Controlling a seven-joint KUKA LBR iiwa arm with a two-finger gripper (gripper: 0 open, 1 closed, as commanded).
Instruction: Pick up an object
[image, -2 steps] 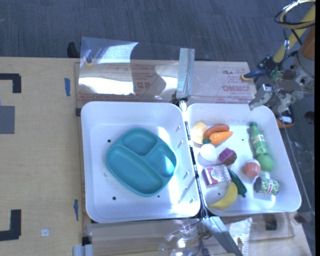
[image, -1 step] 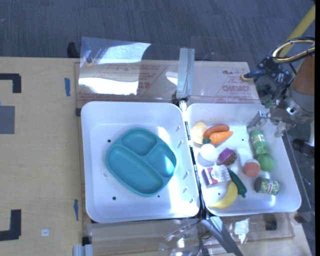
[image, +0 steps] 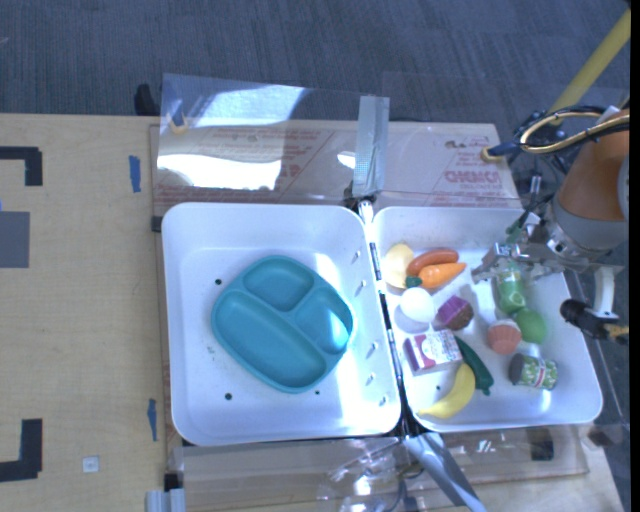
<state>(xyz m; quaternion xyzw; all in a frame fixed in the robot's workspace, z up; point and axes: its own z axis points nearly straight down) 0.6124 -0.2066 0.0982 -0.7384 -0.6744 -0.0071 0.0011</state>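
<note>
Camera view: tool (image: 511, 266) over a green bottle (image: 511, 291), grip state unclear; carton (image: 431, 351) label unreadable.

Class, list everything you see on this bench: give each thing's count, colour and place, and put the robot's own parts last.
Bins: 2, white, side by side; left bin, right bin.
Divided plate: 1, teal, middle of left bin.
Carrot: 1, orange, upper right bin.
Banana: 1, yellow, near edge of right bin.
Egg: 1, white, left part of right bin.
Carton: 1, white and red, above the banana.
Small can: 1, green label, right bin's near right.
Green bottle: 1, green, under the claw.
Arm: 1, grey with orange band, right edge.
Claw: 1, metal, over right bin.
</note>
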